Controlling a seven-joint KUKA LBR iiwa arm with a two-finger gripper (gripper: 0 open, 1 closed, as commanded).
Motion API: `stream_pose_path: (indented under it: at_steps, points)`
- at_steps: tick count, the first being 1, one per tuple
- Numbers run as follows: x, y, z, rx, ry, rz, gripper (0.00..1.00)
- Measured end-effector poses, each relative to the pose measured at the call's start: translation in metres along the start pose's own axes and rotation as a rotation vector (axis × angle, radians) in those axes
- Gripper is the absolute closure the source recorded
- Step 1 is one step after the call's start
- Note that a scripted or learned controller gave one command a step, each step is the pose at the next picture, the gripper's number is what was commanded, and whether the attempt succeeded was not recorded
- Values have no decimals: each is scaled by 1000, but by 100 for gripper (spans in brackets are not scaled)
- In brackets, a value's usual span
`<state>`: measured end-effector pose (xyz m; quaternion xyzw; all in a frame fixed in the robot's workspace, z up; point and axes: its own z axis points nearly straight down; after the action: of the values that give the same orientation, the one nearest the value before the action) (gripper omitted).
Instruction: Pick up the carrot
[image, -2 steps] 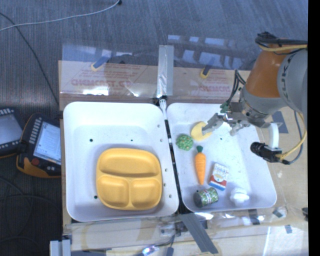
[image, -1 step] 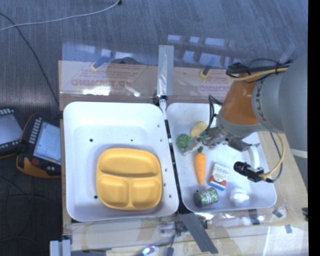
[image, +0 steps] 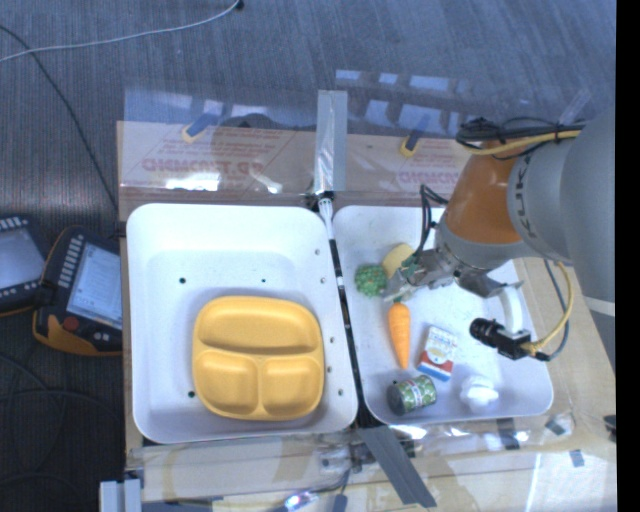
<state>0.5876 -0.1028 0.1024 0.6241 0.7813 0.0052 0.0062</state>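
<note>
Orange carrot lay lengthwise in right bin | gripper hovered just above its top, grip state unreadable | advised: descend centred, straddling carrot's width.

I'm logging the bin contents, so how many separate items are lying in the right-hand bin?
6: broccoli and a yellow item at top left, carrot mid-bin, small carton beside it, can and a white item in front. The arm may hide more.

Carrot hemmed by broccoli, carton, can
</note>
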Motion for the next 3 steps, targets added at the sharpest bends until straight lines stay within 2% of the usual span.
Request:
stream_pose_path:
  at_steps: [1,2,3]
  points:
    - [25,55,-140,15,4,-201,100]
    - [25,54,-139,16,4,-201,0]
    - [20,4,-83,18,5,-222,0]
